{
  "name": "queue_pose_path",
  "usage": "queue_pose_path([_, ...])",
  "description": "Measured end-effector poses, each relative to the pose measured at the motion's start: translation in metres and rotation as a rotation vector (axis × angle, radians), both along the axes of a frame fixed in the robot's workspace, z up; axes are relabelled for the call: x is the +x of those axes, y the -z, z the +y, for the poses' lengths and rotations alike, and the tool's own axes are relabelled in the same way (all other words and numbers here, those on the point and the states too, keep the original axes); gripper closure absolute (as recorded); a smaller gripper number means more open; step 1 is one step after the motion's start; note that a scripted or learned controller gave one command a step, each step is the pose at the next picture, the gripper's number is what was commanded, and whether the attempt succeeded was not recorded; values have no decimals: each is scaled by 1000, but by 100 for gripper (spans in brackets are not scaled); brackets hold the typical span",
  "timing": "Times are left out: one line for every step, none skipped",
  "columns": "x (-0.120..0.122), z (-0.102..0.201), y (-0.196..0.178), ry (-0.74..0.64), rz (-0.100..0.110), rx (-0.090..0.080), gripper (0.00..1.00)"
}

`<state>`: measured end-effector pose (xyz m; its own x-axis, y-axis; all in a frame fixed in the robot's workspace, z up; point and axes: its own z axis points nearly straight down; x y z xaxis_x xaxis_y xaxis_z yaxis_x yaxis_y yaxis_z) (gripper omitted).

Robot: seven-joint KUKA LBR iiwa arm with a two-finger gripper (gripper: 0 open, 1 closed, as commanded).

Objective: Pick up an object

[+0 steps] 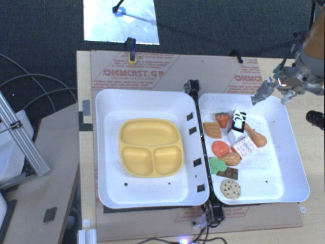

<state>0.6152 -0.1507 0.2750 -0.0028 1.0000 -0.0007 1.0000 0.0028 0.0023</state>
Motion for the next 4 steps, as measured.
queue_pose_path([-79,30,67,2,8,3,0])
queue_pose_path([-130,33,118,3,3,2,0])
queue_pose_path([-127,65,192,-2,0,4,0])
queue_pose_path([-127,56,179,0,-2,3,0])
